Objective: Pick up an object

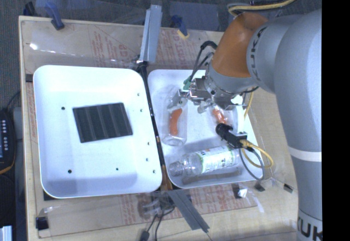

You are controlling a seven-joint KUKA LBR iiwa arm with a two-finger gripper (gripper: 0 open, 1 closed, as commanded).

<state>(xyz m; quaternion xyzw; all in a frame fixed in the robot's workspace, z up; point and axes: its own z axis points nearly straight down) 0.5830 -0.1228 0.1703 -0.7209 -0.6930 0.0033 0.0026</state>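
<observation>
In the right bin (164,84) lie an orange carrot-like piece inside a clear glass (175,122), a clear plastic bottle (210,162) with a green and white label along the front wall, and a small orange piece (220,116) under the wrist. My gripper (185,96) hangs over the bin's back part, just above and right of the glass. The wrist hides its fingertips.
The left bin (49,125) holds a dark ribbed grey pad (103,122) near its middle. A grey divider bar (150,32) rises between the bins at the back. Black and yellow cables (249,147) trail over the right bin's right side.
</observation>
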